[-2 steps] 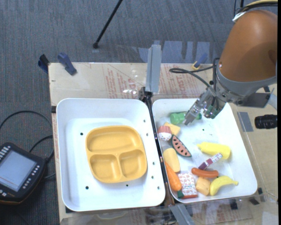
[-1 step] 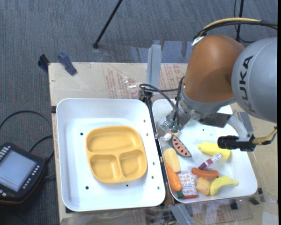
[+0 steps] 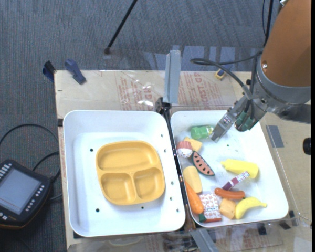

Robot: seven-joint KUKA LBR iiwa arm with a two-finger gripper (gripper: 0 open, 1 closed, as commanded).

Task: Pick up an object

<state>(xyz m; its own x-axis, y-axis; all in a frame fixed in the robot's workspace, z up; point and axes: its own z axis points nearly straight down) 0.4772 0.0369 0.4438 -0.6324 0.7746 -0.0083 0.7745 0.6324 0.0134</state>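
Lower right of the frame, in the right bin (image 3: 280, 181): banana (image 3: 249, 206), red sausage (image 3: 230, 193) and carrot (image 3: 195, 199), packed closely with small pieces touching each other. Better not to start there; a grasp in this crowd probably catches two things or pushes one aside.

Middle of the same bin: yellow piece (image 3: 240, 167) lying rather free, watermelon slice (image 3: 203, 164) just beside a pale oblong piece (image 3: 192, 178).

Further up, near the bin's upper left corner: green piece (image 3: 201, 132), with bare white floor on its right side. Seems the most reasonable target, being nearest to the gripper (image 3: 232, 126).

Above and to the right of it, at the upper right of the bin: gripper hanging tilted, jaws spread, nothing between them.

To do well: shift toward the left of the frame until centred over the green piece, turn the wrist so that the jaws cross its short side, descend straight, close only when low. Keep away from the bin wall and the divider.

Left bin (image 3: 73, 140) with yellow tray (image 3: 130, 172): not concerned.
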